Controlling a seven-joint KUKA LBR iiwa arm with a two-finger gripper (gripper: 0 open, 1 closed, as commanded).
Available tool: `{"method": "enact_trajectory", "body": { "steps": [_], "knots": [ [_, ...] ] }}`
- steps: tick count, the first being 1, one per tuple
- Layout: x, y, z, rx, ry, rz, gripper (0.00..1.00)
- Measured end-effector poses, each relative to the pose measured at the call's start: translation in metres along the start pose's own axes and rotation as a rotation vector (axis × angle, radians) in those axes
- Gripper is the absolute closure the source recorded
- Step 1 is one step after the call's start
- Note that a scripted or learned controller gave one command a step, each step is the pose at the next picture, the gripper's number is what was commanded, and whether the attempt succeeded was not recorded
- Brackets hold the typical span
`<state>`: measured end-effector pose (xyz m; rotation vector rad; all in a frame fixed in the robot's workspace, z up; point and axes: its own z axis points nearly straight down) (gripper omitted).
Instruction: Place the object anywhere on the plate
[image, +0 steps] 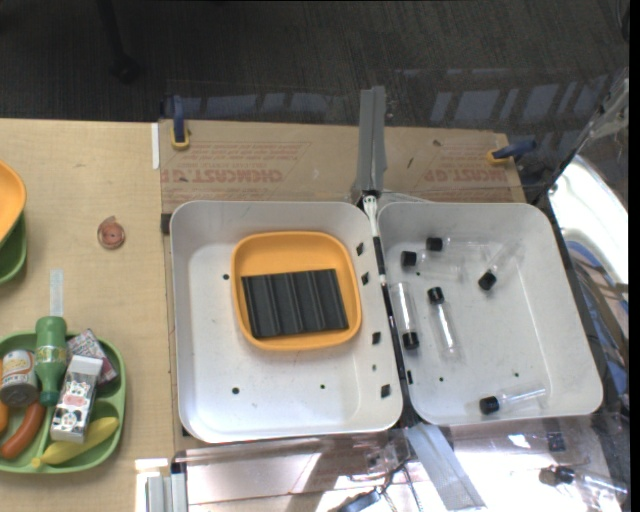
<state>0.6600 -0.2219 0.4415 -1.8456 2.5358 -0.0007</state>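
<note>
Claw: its state cannot be told from this view, whether wide, narrow or holding anything.

Task items: several clear tubes with black caps lie loose in the right bin (565, 330), none on the plate.
- One tube (444, 325) lies near the bin's middle, cap toward the far side.
- A second tube (403, 305) lies along the left wall, cap toward the near side.
- A third tube (518, 399) lies at the near edge, cap pointing left.
- Further capped tubes (452, 250) lie in a loose group toward the far side. Their clear bodies are faint against the white floor, so the exact count is uncertain.
- The tubes are see-through and thin. The black caps are the only parts that show plainly.

Plate: the yellow plate (296, 243) sits in the left bin (190, 320), toward its far half. It is a rounded square with a raised rim. A dark ribbed panel (296, 303) covers most of its floor. Nothing else lies on it.

Surroundings:
- A sheet of cardboard (260, 165) lies behind both bins, held by a clamp (179, 135) at the left and another clamp (505, 153) at the right.
- On the wooden table (90, 180) to the left stands a green dish (105, 425) with toy food and a green bottle (50, 358).
- A small pink disc (112, 233) lies apart from it.
</note>
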Motion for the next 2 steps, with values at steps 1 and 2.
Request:
{"method": "enact_trajectory", "body": {
  "steps": [1,2],
  "knots": [
    [-0.001,0.0001,-0.0006,0.0,0.0,-0.107,0.0],
    [-0.0011,0.0001,-0.0007,0.001,0.0,-0.209,0.0]
  ]
}}
